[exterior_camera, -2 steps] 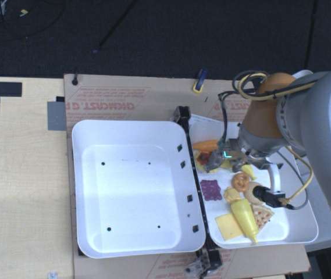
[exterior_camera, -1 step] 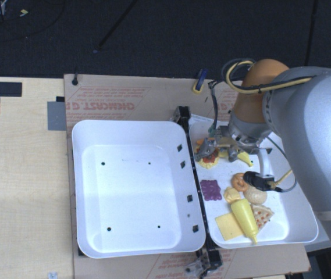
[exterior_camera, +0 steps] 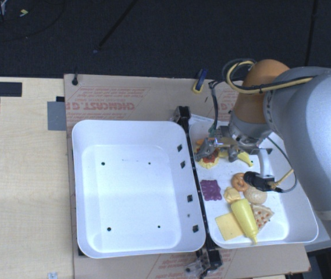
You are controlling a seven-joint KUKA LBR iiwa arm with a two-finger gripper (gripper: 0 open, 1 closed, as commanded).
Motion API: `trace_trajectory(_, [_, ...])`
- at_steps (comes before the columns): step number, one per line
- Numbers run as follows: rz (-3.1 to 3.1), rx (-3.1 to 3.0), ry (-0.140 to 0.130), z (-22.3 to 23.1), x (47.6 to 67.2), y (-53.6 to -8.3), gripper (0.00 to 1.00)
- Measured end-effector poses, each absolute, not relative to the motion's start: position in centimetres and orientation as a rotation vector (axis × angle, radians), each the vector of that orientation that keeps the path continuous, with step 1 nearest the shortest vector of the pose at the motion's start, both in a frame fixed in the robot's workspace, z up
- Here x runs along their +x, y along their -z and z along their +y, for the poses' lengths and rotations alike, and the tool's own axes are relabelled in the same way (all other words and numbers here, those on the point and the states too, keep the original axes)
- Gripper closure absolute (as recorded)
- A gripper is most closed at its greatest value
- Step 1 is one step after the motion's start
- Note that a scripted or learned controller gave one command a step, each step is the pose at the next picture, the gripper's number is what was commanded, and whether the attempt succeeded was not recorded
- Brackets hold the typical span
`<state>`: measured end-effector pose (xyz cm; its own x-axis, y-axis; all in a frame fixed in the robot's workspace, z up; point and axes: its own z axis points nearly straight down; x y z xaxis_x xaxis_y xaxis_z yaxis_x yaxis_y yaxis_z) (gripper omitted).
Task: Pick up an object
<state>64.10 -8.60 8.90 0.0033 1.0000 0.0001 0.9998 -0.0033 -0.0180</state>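
Observation:
My gripper (exterior_camera: 221, 150) is low over the far end of the right bin (exterior_camera: 302, 228), and its two grey fingers stand apart, so it is open. A small red and yellow toy (exterior_camera: 206, 157) lies right by the left finger (exterior_camera: 210, 148). Just outside the right finger (exterior_camera: 234, 153) lies a yellow banana-like piece (exterior_camera: 245, 159). Nothing shows between the fingers. Nearer the front lie a purple piece (exterior_camera: 210, 189), a small doughnut (exterior_camera: 238, 182), a yellow bottle (exterior_camera: 244, 215), a yellow cheese square (exterior_camera: 228, 227) and a waffle-patterned wedge (exterior_camera: 263, 217).
The left bin (exterior_camera: 84, 173) sits beside the right one, with a black divider bar (exterior_camera: 191, 179) between them. The arm's grey body (exterior_camera: 310, 138) and orange band (exterior_camera: 264, 74) hang over the right bin's far right. A black cable (exterior_camera: 264, 183) loops above the doughnut.

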Motion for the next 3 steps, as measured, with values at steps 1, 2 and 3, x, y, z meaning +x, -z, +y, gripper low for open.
trace_trajectory(1, [-2.216,-2.22,-0.006,-8.1,61.4,-8.7,0.0])
trace_trajectory(2, [-2.214,-2.218,-0.007,-8.7,55.0,-8.7,0.0])
trace_trajectory(3, [-2.22,-2.225,-0.004,-14.5,58.0,-8.8,0.0])
